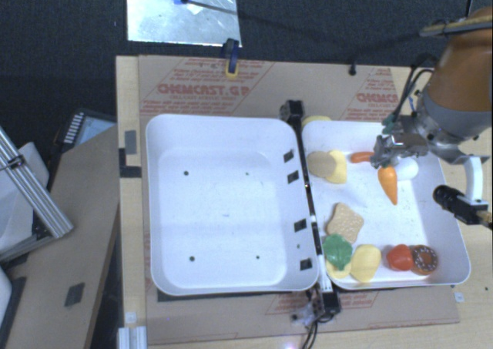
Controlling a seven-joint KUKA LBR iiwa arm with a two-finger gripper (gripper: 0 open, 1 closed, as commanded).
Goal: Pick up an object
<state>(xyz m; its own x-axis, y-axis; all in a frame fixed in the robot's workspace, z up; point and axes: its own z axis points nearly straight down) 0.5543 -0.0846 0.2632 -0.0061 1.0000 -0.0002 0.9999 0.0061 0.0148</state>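
Where end effector (389, 156) hovers — carrot (388, 183) beside, cracker (344, 222) near.

Orange toy carrot (388, 183), tapered — tip pointing down, upper part of right bin (454, 263)

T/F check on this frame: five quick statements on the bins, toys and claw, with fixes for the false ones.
1. All the toys lie in the right bin. True.
2. The claw is above the left bin. False: it is over the right bin, by the carrot.
3. The doughnut touches the tomato. True.
4. The cracker lies at the far end of the bin. False: it lies mid-bin, just beyond the green toy.
5. The carrot is upright. False: it lies flat on the bin floor.
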